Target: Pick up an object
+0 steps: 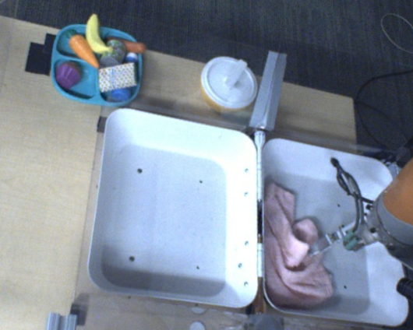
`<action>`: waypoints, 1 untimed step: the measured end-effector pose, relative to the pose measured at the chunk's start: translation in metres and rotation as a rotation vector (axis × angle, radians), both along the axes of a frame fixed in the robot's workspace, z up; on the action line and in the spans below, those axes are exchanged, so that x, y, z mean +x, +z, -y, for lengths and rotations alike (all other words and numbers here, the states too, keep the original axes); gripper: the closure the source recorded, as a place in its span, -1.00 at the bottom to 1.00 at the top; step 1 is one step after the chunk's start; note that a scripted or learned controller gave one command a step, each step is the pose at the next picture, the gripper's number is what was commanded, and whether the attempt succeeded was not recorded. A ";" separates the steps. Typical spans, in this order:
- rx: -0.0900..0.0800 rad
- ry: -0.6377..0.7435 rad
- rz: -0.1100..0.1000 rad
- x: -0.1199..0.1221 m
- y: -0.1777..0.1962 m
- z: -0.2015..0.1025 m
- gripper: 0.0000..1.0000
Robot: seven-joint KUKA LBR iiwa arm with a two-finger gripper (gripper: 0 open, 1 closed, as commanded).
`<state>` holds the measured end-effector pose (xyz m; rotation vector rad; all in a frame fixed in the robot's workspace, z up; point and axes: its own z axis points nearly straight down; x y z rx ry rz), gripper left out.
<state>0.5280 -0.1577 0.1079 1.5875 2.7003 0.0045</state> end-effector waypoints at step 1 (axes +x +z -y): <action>0.000 0.031 0.008 0.021 -0.017 -0.058 -1.00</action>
